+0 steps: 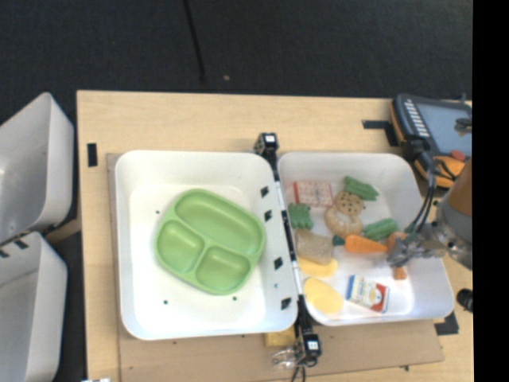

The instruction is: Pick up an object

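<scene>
Where the bench's near edge runs along the bottom of the camera view, a pale round yellow disc [324, 295] lies at the near left corner of the right shallow white bin [429, 313]; just beside it to the right is a small white card packet with red and blue print [367, 294]; a little further back, a yellow wedge [316, 267] lies under a tan slice of toy bread [314, 247]. Over the right side of this bin hangs the grey two-finger gripper [400, 255], its dark tip low above the bin floor; whether its jaws stand wide or narrow I cannot tell, as the view blurs them together; a small orange-red piece [400, 274] sits just beneath the tip, and the pictures do not show whether it is gripped. The orange toy carrot [366, 245] lies just left of the tip, its near end almost touching it, not between the jaws as far as can be seen; a green toy pod [380, 228] lies just behind the carrot. Further back are a round speckled toy biscuit [347, 205], a small dark green block [300, 216], a pink and white printed packet [313, 192] and a green leafy piece [360, 188] near the far wall. In the left shallow white bin [135, 309] rests a light green plastic divided plate [209, 241] with three compartments. Beyond the bins, on the far right of the wooden bench [199, 122], sits a dark handheld control pad [429, 122].
</scene>
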You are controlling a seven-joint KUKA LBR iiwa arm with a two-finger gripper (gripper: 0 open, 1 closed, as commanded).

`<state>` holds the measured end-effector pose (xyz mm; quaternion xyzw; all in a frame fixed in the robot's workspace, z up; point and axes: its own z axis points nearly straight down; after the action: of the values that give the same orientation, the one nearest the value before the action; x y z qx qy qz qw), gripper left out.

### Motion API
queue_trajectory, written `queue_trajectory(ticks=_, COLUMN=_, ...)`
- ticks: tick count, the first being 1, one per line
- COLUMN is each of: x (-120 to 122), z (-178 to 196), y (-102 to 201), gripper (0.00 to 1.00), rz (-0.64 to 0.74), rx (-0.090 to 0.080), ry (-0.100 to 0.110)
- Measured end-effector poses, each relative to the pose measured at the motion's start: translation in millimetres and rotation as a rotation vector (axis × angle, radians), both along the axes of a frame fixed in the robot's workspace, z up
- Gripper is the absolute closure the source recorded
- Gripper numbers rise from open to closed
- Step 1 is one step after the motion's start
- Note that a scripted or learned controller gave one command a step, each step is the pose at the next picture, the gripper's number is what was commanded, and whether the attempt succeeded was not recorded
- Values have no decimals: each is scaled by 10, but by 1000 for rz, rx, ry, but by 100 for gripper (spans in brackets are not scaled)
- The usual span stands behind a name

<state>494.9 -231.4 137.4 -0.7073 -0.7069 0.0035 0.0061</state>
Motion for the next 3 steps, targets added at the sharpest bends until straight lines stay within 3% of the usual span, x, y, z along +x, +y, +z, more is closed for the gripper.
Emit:
queue_trajectory(ticks=1, x=-41, z=-420, y=27, gripper=100, rz=-2, rx=-3, ry=-8)
queue_trajectory(ticks=2, x=49, z=-403, y=26, gripper=100, rz=2, rx=-3, ry=-10)
queue_trajectory(ticks=3, x=-31, z=-13, y=21, gripper=100, rz=0, rx=-3, ry=-11)
